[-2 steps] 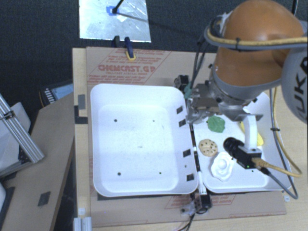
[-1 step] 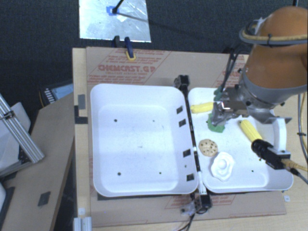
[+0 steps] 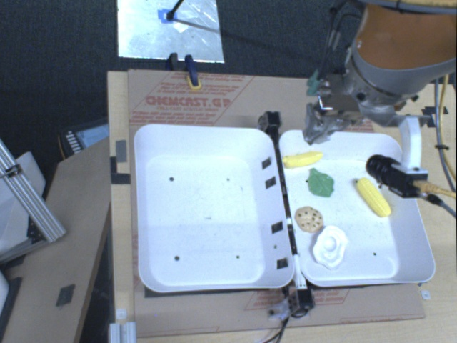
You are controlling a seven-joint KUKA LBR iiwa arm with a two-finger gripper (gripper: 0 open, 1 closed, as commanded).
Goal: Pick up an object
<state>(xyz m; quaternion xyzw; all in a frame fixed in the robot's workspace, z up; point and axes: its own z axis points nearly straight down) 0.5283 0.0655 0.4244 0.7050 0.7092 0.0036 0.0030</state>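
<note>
Just below the claw (image 3: pixel 316 136), I see the banana (image 3: pixel 303 160) lying in the right bin (image 3: pixel 414 263), close under it but apart. I cannot tell the claw's state. Farther below lie a green piece (image 3: pixel 321 184), a cookie (image 3: pixel 308 219) and a corn cob (image 3: pixel 373 196).

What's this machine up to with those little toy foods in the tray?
A robot arm reaches in from the right, its gripper hanging at the back edge of the right bin, just above a banana. It holds nothing yet. Also in that bin lie a green piece, a corn cob, a cookie and a white blob. The left bin sits beside it.
</note>
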